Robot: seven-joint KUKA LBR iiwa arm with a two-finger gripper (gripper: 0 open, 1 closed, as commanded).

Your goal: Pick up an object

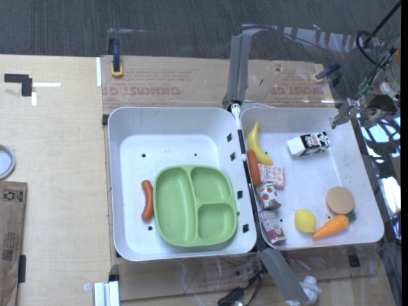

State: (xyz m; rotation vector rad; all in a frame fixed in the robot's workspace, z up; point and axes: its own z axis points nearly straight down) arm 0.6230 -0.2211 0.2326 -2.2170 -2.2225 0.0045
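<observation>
Orange toy carrot (331, 227) and yellow lemon (305, 221) await selection; end effector state indeterminate; next move calls for descent.

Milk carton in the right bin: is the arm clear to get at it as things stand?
Probably yes. The milk carton lies alone on bare floor in the right bin, apart from the banana and other items, nothing over it, and on the side the arm reaches in from.

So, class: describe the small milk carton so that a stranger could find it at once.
Start at the right bin, the one without the green plate. Look toward its far edge, where a small carton lies on its side, apart from the rest. It alone is white with black cow patches; its neighbours are yellow, orange and red.
</observation>
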